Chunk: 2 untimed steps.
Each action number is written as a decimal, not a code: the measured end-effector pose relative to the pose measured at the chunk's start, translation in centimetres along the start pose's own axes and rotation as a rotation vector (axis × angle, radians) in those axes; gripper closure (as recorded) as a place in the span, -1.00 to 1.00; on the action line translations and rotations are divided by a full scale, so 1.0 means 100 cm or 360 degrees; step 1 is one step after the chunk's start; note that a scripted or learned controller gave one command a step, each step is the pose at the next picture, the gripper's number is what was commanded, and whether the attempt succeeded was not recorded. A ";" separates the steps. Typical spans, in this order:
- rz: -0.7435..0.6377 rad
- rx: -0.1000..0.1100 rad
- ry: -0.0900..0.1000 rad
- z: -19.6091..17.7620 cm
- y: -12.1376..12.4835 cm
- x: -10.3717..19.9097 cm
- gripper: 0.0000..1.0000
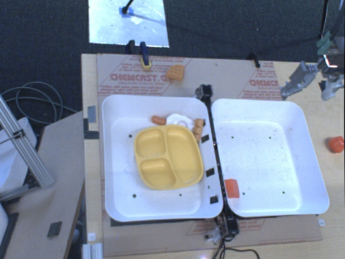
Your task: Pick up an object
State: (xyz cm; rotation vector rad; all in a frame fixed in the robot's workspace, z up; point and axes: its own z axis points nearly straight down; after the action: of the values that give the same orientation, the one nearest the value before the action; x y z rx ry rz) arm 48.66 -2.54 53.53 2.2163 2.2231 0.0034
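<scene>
With the end effector (314, 84) open and empty at the upper right, it should descend squarely over the orange block (231, 188) at the right bin's (302, 204) lower-left edge.

Shiny metal sheet (128, 14) on dark carpet (43, 31), 11 o'clock; small blue bit (125, 11) on it. Board with red lettering (135, 77) under two white bins (213, 108). Yellow-and-blue clamp (144, 55) on board's far edge, 12 o'clock. Tan waffle piece (175, 72) on board just beyond left bin. Orange block (336, 144) on bench, 3 o'clock, near right bin. Cable loops (32, 99) at 9 o'clock; metal rail (21, 144) at 8 o'clock.
</scene>
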 end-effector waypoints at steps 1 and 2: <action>0.0000 0.0000 0.0000 0.000 0.000 0.000 -1.00; -0.0011 0.0006 0.0002 0.042 0.000 0.063 -1.00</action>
State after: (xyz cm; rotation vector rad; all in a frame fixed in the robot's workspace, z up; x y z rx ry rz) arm 48.66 3.79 49.30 2.2113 2.2335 0.0008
